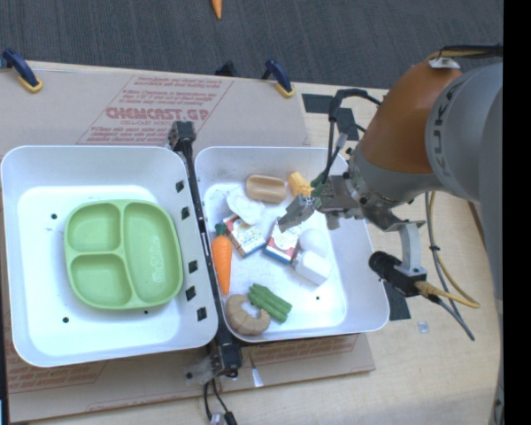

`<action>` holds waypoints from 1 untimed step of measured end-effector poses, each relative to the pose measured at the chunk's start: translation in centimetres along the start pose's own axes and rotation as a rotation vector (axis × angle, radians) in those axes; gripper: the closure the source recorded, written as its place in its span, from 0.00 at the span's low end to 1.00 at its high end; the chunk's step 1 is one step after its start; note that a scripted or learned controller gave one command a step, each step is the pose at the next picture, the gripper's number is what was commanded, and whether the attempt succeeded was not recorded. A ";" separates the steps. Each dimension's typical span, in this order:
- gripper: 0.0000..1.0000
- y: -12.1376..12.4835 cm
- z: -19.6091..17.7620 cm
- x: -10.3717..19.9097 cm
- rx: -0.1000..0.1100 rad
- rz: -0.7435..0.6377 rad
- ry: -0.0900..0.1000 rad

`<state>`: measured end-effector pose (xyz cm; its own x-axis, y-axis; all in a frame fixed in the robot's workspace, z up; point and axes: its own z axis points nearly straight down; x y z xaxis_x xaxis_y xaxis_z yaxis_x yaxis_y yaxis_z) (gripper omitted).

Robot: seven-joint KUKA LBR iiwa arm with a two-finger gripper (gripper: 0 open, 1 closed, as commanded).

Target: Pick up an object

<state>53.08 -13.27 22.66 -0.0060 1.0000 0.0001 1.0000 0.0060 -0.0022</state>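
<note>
My gripper [296,212] hangs over the middle of the right bin [358,304], just above a blue and red carton [283,249]. Nothing is visibly held in it. Around it lie a tan bread roll [265,187], a yellow piece [299,182], a white object [242,207], a small red and white carton [244,236] and a white block [311,266]. An orange carrot [222,262] lies along the bin's left wall. A green vegetable [270,300] and a tan ring-shaped piece [245,315] sit at the front.
The left bin [35,326] holds a green divided plate [124,255]. A black divider [195,228] runs between the bins. Cardboard [159,113] lies behind them, held by clamps [279,76]. Cables [442,295] trail at the right of the arm.
</note>
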 end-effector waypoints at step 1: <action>0.00 -2.9 12.9 -4.0 -0.014 0.001 -0.008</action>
<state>50.19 -17.32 9.76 -0.0050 1.0000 -0.0075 0.9999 0.0051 0.0115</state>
